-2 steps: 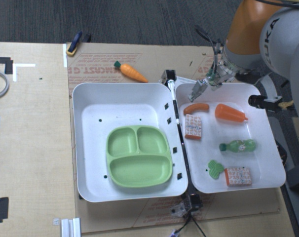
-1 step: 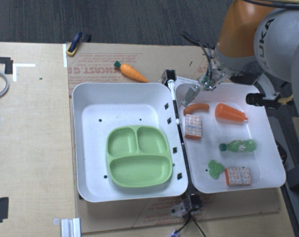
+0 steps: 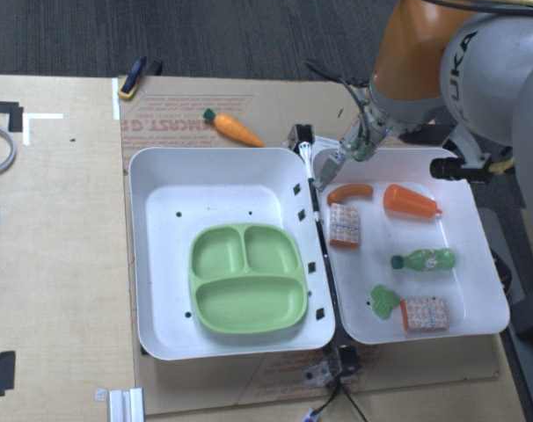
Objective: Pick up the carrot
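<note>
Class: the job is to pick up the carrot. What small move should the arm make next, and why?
Probably shift the claw up-left toward the carrot. The carrot lies on the cardboard behind the left bin, outside both bins, while the claw hangs over the right bin's back-left corner.

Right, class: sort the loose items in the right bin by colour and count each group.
Orange: 2, sausage and bottle
Green: 2, bottle and leafy piece
Red-and-white: 2, boxes
Total: 6

the bench [image 3: 55, 262] bears cardboard [image 3: 174, 117], perhaps, under two bins [image 3: 148, 262] and a carrot [image 3: 233, 127].
</note>
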You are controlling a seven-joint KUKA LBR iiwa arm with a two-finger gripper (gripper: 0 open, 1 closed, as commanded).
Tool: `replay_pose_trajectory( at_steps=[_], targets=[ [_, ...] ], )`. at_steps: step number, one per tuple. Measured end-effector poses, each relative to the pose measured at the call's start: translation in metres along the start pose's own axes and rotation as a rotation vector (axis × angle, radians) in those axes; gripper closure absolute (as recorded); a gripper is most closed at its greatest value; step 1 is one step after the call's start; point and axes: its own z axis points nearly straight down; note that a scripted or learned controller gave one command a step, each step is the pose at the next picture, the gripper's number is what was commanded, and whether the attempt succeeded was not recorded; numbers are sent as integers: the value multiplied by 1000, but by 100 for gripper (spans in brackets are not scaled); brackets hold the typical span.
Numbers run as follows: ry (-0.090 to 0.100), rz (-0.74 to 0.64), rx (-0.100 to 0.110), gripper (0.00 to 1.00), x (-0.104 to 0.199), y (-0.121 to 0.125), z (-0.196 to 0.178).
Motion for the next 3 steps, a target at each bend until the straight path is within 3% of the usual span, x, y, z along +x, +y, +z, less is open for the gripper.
replay_pose_trajectory(
  at_steps=[2, 3],
  targets=[
    [2, -518, 0, 0, 10, 0, 0],
    [2, -625, 0, 0, 16, -2, 0]
  ],
)
